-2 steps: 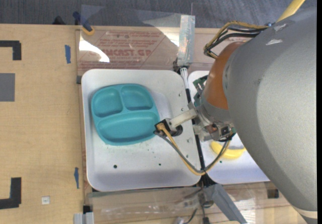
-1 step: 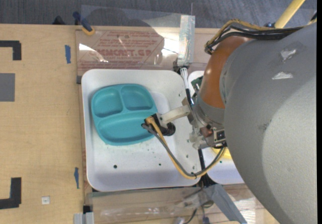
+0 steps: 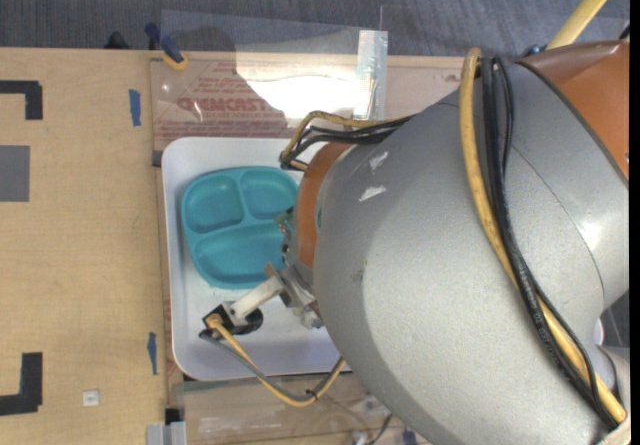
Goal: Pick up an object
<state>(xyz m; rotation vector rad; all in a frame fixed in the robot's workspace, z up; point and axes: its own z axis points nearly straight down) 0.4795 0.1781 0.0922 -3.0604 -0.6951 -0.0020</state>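
We see a teal divided plate lying flat in the white bin, in its upper half and near its left wall. The grey arm covers the bin's right side, its hand low over the bin's middle. We cannot tell whether the hand is open, closed, or holding anything.

The grey arm hides the right side of the teal plate and white bin.
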